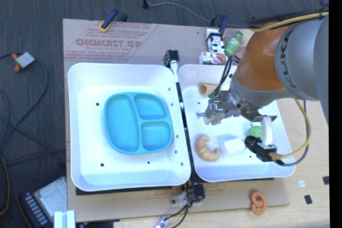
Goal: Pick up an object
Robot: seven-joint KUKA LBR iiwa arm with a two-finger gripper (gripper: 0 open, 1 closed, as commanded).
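Observation:
My gripper (212, 113) hangs over the middle of the right bin (188, 115), its metal fingers pointing left and down; nothing shows between them. A tan croissant (207, 148) lies just below the gripper near the bin's front left. A white block (233, 146) sits to the croissant's right. A green object (256, 131) lies further right, partly under the wrist. A small brown piece (203, 88) rests near the bin's back left. The arm's orange band and grey body hide the bin's back right part.
The left bin (85, 83) holds a blue three-compartment plate (139, 122). A black clamp (172, 58) sits between the bins at the back. Small packages (216, 48) stand behind the right bin. An orange pretzel-shaped item (259, 202) lies on the board in front.

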